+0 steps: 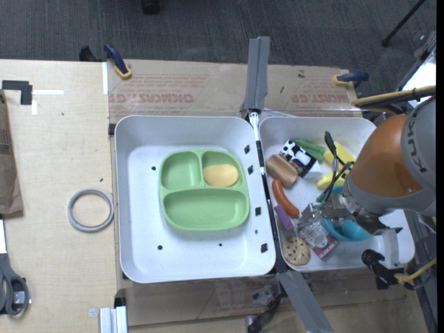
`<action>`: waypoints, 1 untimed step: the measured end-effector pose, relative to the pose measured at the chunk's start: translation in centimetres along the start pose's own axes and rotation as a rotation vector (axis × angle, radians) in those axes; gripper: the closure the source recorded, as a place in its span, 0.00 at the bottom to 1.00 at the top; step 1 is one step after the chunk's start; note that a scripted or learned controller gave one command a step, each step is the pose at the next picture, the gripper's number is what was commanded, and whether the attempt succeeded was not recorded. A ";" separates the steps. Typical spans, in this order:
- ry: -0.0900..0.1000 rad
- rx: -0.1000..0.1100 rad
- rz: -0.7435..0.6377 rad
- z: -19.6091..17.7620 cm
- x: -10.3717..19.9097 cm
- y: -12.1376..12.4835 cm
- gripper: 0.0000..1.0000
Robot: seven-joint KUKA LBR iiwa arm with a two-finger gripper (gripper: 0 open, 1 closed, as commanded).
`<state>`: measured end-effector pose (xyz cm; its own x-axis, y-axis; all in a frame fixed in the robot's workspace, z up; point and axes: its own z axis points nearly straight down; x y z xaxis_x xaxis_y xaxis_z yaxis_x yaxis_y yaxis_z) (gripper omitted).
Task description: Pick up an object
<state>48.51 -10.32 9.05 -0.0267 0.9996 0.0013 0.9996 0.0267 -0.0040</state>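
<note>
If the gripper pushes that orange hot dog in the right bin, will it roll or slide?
The hot dog looks rounded and smooth, so it would probably roll sideways rather than slide. It looks like toy food, so likely light and stiff. A bun and a cookie lie close around it, which may stop it early.

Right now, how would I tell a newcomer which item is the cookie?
Look in the right bin, at its near-left corner. The cookie lies flat there, just below the purple piece and the hot dog. It is the one round, tan disc with dark chips.
</note>
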 end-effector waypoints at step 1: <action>-0.002 -0.003 -0.043 -6.9 -3.2 -0.7 0.00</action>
<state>47.91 -13.58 15.99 -0.0693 0.9976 -0.0009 0.9976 0.0692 -0.0010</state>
